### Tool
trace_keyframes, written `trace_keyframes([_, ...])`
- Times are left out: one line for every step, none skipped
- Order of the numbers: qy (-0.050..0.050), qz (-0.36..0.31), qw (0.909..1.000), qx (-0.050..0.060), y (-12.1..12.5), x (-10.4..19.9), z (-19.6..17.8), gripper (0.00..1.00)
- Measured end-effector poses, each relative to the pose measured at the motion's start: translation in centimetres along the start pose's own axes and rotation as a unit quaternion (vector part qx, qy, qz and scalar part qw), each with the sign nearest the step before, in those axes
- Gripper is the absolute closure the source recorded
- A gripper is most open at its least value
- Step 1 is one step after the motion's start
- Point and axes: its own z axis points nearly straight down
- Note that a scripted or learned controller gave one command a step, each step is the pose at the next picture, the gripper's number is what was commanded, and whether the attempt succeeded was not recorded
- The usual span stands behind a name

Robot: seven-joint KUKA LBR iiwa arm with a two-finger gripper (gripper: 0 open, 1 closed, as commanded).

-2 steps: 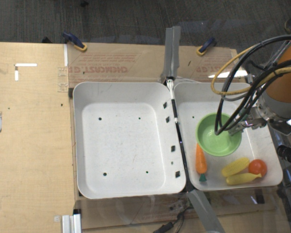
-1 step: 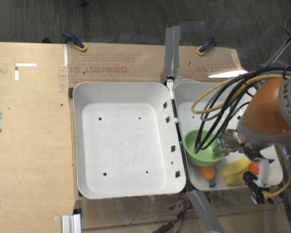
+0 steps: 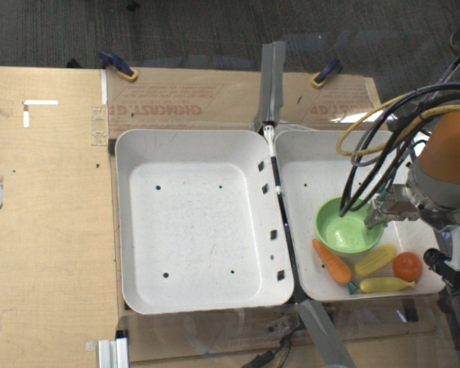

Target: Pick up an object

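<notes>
On the surface (image 3: 46, 205) the left bin (image 3: 199, 221) is seen with nothing in it. In the right bin (image 3: 307, 167) a green bowl (image 3: 345, 232) is found, with a carrot (image 3: 332, 262), two yellow pieces (image 3: 377, 271) and a tomato (image 3: 407, 266) beside it. The hand (image 3: 383, 209) is placed at the bowl's right rim, perhaps touching it; whether it is released or clenched cannot be told behind the cables (image 3: 376, 144). Nothing is judged lifted yet, so the pick is left to be done.

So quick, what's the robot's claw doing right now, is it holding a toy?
Gripper: over the green bowl in the right bin; open, shut or holding something cannot be told.
</notes>
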Motion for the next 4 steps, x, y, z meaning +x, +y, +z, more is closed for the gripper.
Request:
trace_keyframes([-0.005,-0.226,0.9741,-0.012,-1.9,-2.1,4.6,1.0])
trace_keyframes([-0.017,-0.442,0.8968,-0.018,-1.3,-4.6,4.2,1.0])
trace_keyframes([-0.026,-0.551,0.8337,-0.03,-0.5,3.2,4.3,1.0])
trace_keyframes([-0.01,-0.551,0.8345,-0.01,-2.1,3.0,5.7,0.0])
